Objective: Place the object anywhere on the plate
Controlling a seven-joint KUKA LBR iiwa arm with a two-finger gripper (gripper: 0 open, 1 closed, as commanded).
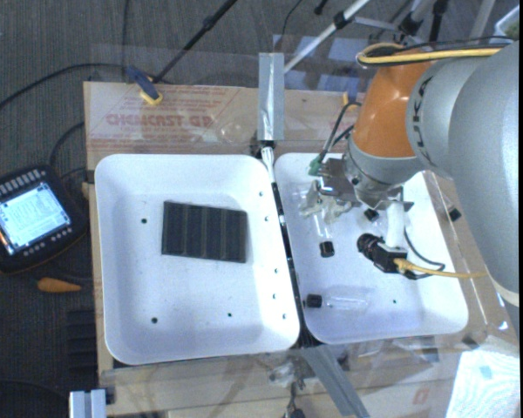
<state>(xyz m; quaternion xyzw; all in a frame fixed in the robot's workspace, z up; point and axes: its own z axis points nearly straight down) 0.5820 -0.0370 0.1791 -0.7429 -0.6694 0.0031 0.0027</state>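
The plate [204, 232] is a dark, ribbed rectangle lying flat in the middle of the left bin [122, 190]. My gripper [320, 219] hangs low over the upper left part of the right bin [436, 307], close to the wall between the bins. A small black piece [326, 249] lies on the bin floor just below the gripper's tip. Nearer the front edge lies a clear tube [347, 303] with a black cap [313, 301] at its left end. Nothing shows on the plate.
A black and yellow cable [392, 261] from the wrist loops over the right bin's floor. The raised walls between the bins [281, 233] separate gripper and plate. A lit handheld pendant [24, 220] lies left of the bench.
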